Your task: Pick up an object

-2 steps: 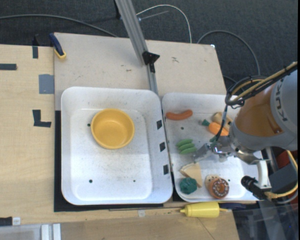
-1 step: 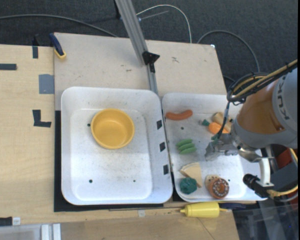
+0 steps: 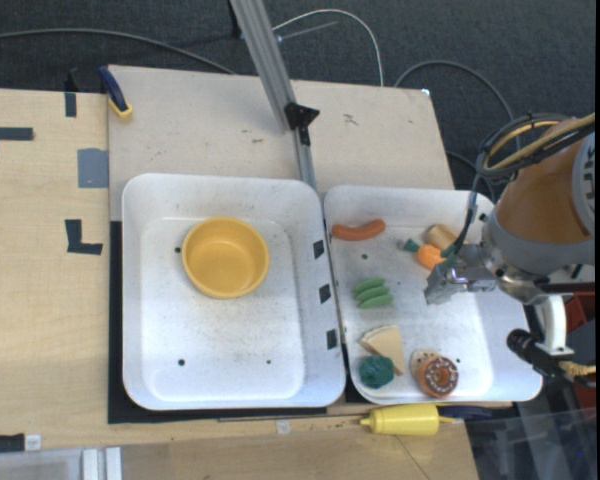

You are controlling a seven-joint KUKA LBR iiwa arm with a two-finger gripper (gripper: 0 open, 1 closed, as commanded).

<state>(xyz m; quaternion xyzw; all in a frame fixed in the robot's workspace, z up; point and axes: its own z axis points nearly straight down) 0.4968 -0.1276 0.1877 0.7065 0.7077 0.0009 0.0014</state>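
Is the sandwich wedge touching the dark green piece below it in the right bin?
Touching. The camera view shows the sandwich wedge meeting the dark green piece with no white bin floor between them.

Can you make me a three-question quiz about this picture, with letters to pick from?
1. Where is the yellow bowl?
A. left bin
B. right bin
C. on the floor

2. How many bowls sit in the bins?
A. three
B. one
C. two

3. How does the mustard bottle rest?
A. standing in the bowl
B. lying inside the left bin
C. lying on its side outside the bins

Answers: 1 A, the bowl sits in the left bin. 2 B, a single yellow one shows. 3 C, it lies flat by the right bin's front rim.
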